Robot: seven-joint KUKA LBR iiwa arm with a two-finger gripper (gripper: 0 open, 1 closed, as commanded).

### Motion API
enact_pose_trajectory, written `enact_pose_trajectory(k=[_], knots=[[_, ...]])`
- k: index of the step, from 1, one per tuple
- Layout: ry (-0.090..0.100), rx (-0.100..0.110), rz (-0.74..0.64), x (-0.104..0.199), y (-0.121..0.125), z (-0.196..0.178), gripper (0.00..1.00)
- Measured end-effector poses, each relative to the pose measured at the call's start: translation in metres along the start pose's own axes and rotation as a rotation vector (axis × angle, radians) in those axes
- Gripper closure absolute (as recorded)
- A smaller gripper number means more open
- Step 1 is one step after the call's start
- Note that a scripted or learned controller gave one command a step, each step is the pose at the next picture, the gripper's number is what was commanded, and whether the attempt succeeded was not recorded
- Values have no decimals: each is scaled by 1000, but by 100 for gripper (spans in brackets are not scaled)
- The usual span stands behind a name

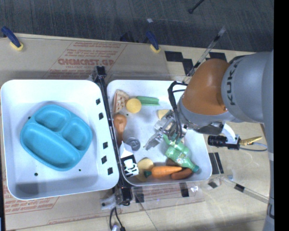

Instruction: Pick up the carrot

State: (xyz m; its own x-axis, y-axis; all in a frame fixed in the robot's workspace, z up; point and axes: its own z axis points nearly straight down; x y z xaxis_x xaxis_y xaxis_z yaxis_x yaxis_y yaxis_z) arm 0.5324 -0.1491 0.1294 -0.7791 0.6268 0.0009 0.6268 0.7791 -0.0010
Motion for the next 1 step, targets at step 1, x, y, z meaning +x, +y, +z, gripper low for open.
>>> enact_pose_trajectory(k=[1], knots=[[-1, 1, 372, -88, -7, 12, 0]])
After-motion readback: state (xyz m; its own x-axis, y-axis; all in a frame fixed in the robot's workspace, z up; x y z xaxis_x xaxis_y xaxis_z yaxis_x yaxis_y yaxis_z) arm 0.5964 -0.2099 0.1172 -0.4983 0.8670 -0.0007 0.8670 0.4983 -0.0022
